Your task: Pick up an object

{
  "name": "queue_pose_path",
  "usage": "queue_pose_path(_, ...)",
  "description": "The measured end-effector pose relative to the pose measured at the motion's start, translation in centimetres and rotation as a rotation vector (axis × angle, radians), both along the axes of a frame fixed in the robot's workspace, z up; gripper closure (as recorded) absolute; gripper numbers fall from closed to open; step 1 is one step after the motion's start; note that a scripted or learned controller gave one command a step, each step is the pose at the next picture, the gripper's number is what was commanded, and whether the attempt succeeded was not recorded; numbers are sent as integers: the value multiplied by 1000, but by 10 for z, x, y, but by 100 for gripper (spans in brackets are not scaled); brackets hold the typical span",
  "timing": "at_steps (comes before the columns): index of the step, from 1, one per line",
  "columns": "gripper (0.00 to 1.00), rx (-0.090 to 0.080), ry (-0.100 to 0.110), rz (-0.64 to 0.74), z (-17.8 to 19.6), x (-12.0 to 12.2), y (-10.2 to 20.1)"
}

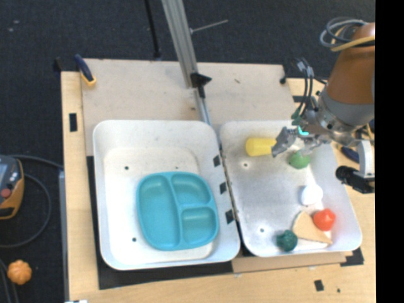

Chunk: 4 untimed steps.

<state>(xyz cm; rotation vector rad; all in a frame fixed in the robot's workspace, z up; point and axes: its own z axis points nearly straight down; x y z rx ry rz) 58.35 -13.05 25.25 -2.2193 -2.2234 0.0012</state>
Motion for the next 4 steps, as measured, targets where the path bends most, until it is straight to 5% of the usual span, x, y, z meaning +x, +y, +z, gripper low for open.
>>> queue_pose_path(1,0,0,-1,0,1,0,0)
queue_pose_path(4,0,0,2,-3,-149,-6,8)
